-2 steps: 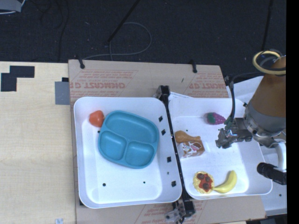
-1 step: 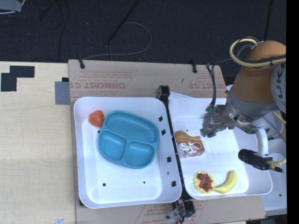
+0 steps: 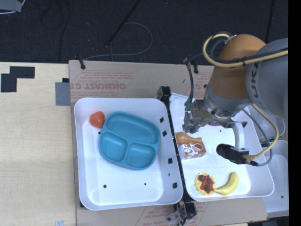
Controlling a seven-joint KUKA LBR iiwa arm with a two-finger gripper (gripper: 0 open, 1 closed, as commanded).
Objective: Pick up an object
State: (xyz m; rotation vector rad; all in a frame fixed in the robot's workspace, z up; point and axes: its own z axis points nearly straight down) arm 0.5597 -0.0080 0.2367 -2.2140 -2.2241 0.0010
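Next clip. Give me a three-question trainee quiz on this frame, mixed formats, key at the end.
1. True or false: the banana lies in the left bin.
2. Which thing sits beside the blue divided plate? A) orange-red tomato B) banana C) chicken leg
3. Fill in: the pincer hangs over the ___ bin, just above the chicken leg.

Key: 1 false; 2 A; 3 right.
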